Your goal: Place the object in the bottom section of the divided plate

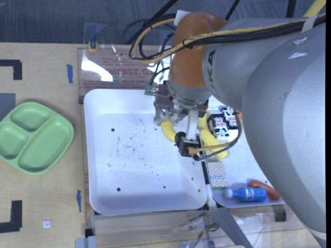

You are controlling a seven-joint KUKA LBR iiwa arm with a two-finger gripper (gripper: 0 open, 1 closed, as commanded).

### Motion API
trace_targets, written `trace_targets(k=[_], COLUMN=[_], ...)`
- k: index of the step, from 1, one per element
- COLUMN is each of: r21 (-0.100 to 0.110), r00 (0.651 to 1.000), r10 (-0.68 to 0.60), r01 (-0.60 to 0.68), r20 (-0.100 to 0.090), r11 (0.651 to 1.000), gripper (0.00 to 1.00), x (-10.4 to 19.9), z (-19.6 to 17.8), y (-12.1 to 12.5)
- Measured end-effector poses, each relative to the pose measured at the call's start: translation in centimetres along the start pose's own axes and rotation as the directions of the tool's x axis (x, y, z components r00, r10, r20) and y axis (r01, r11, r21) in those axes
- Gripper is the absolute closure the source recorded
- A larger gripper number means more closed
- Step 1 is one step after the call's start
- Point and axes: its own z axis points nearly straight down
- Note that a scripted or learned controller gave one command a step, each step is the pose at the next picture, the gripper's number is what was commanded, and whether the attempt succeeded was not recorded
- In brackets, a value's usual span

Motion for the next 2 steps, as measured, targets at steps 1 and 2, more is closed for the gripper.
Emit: trace_targets(k=[1,2], r21=[0.0,-0.007], r00=[0.997,0.847], r10=[0.083,0.532], r01=[-0.083,-0.532], r20=[0.0,-0.005], r11=[0.997,0.847], gripper=[1.0,1.0], x=[4.0,6.8], z=[7.9,11.5], y=[-1.4,-3.5])
